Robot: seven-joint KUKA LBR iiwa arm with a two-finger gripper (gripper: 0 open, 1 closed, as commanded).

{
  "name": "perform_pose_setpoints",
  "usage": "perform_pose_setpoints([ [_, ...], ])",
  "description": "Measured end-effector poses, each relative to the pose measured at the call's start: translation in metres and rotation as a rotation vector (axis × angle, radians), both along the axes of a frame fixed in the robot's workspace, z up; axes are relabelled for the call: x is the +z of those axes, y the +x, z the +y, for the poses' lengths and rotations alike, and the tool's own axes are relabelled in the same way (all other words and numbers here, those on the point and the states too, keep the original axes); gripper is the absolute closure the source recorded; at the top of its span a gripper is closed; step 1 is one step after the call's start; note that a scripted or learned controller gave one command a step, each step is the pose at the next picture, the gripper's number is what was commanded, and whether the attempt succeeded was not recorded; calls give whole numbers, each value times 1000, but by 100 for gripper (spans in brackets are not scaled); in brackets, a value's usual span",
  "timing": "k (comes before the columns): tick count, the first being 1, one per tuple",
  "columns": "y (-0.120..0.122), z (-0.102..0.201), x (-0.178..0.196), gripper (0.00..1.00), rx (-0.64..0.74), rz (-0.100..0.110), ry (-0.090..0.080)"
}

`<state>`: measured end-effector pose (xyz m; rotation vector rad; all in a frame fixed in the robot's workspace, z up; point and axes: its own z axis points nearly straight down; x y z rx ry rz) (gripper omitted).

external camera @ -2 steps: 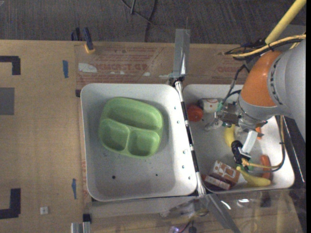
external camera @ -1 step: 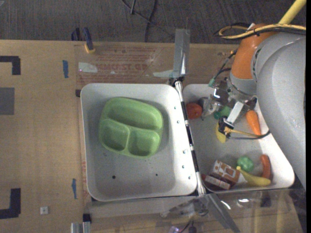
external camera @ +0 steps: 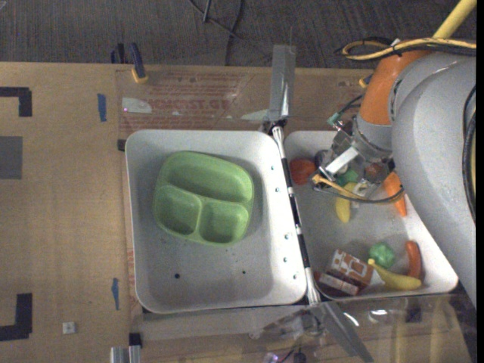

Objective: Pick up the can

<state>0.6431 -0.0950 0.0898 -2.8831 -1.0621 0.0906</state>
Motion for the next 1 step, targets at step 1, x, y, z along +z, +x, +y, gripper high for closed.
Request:
perform_pose_setpoints([
  [1, 18, 4, 63, 0, -50, -74, -45],
])
